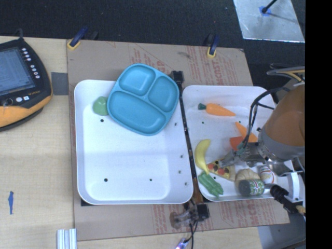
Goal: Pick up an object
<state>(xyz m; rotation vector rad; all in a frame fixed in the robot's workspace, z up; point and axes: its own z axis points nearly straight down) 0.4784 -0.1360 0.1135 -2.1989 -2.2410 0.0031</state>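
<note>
You can see the gripper low in the right bin, its dark fingers angled down and left into the pile of toy food; whether they stand wide or closed you cannot tell, because the wrist and cables blur that spot. Nothing is plainly caught between them.

Right beside the tips lies the banana, yellow, curved and smooth, probably hollow plastic: light, stiff and a little slippery. If you go for it, take it across the middle of its curve, where the sides run closest to parallel, not at the tapered ends.

Just below the tips sits a small multicoloured piece, too blurred to name. Under that lies a green vegetable, ridged and elongated, near the bin's front wall, so there is little room for a finger on that side. To its right lies a small can on its side, round and likely to roll away from a pinch along its length. An orange wedge lies near the wrist.

Farther up the right bin the carrot lies alone, well apart from the rest: tapered, stiff, light, and to my eye the easiest grasp, taken across its thicker end.

In the left bin a blue divided plate rests tilted over the rear rim, partly covering a pale green round object. It is broad, shallow and hard to pinch.
</note>
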